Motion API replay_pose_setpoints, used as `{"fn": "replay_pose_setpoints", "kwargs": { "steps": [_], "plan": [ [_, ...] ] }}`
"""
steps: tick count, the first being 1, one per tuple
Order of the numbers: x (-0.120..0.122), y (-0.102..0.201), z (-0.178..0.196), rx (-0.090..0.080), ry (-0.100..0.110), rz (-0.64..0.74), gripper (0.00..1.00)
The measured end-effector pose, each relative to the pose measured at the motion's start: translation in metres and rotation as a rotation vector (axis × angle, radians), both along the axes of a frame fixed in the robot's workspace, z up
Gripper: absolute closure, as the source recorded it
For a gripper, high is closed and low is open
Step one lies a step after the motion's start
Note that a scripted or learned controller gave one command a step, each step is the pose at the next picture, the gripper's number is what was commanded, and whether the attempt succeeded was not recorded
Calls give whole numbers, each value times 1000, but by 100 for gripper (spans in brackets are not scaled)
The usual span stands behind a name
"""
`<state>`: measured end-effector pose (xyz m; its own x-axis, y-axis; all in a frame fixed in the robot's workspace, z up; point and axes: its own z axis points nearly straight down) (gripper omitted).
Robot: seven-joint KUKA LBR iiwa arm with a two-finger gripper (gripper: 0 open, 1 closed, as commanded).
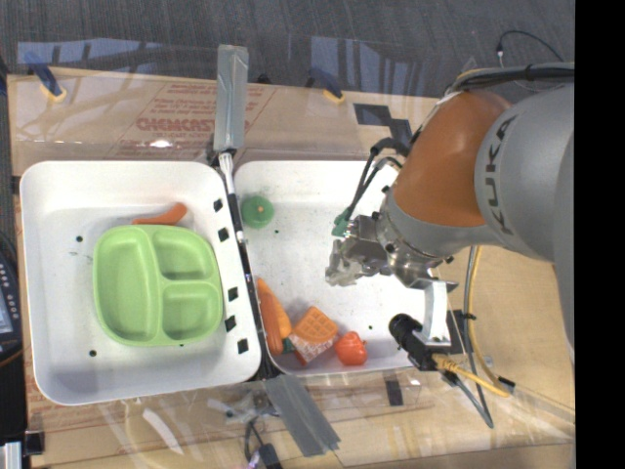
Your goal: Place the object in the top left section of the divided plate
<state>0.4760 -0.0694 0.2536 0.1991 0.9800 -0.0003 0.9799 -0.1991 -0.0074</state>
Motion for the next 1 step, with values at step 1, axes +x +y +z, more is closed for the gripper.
{"fn": "replay_pose_setpoints", "kwargs": {
  "steps": [1],
  "plan": [
    [67,43,-16,-1,-1,-62,100]
  ]
}}
